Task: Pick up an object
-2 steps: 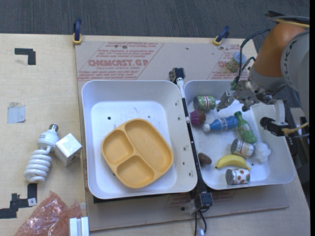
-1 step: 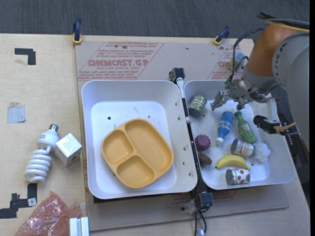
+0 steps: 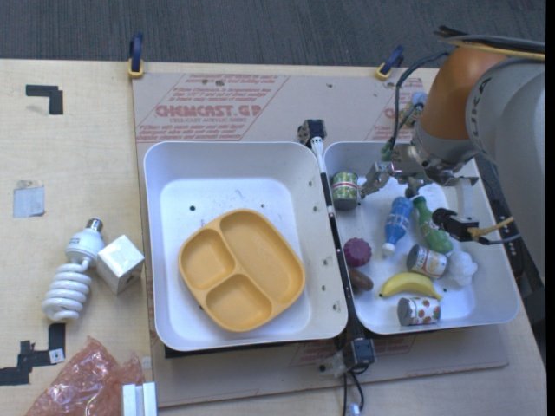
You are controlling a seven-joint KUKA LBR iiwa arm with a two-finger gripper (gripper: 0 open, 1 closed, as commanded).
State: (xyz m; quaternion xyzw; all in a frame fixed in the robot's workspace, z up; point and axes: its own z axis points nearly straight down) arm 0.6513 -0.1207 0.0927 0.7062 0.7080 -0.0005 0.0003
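Spotted can (image 3: 419, 310) by right bin's (image 3: 494, 306) near rim, tool (image 3: 390, 173) above, grip unclear

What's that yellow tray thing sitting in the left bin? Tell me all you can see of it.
The yellow tray is a rounded, plate-like dish that looks like matte plastic, divided by raised ridges into three compartments: one along the upper right, one on the left, one at the lower middle. It lies flat and right side up on the floor of the left bin, turned at an angle to the bin's walls. Nothing lies in it, and nothing but the bin touches it.
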